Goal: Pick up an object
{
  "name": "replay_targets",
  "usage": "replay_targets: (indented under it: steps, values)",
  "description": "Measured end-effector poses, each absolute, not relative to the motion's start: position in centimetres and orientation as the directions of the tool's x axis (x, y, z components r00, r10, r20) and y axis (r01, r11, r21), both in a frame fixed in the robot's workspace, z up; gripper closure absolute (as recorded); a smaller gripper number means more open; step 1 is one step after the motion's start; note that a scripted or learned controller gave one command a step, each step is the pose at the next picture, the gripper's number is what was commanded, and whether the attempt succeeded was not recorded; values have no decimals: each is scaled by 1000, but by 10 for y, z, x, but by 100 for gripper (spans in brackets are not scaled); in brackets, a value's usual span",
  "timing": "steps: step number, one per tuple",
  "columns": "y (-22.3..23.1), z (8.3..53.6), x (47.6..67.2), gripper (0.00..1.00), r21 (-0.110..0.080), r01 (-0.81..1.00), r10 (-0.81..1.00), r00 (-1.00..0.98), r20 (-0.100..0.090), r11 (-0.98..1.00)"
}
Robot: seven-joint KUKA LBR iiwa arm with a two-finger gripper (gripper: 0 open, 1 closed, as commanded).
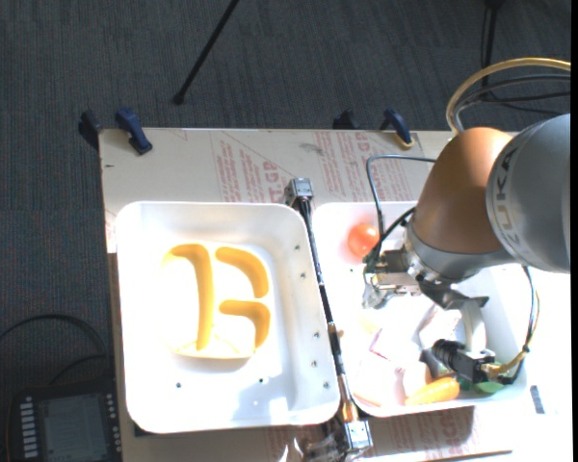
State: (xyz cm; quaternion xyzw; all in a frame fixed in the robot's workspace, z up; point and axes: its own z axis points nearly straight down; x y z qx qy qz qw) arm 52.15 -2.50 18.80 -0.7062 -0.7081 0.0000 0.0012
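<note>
Arm (506,195): grey KUKA iiwa with an orange band, entering from the right of the frame and bending down over the right bin.
Gripper (393,287): metallic wrist assembly low over the upper middle of the right bin; its lower end sits just below and right of the red ball. Whether it is wide or closed cannot be told.
Right bin (339,221): shallow and white, lower right of the frame, largely covered by the arm.
Red ball (362,238): round red-orange object in the upper left part of the right bin, just left of the wrist, apart from the other items.
Pale objects (395,349): whitish and pinkish pieces lying in the lower middle of the right bin.
Orange object (433,391): carrot-like shape along the bottom edge of the right bin, touching a green piece (486,386) on its right.
Left bin (135,248): shallow and white, left centre of the frame.
Yellow pieces (222,296): curved banana-like shapes grouped at the middle of the left bin.
Bench (222,166): cardboard-covered top under both bins, with blue clamps (133,128) at its upper edge.
</note>
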Motion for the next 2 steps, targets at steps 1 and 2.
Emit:
replay_targets:
  steps: [1,2]
  values:
    - [-95,156,475,100,-4,1000,1000,3,0,-3]
    - [-98,144,475,100,-4,1000,1000,1,2,-1]
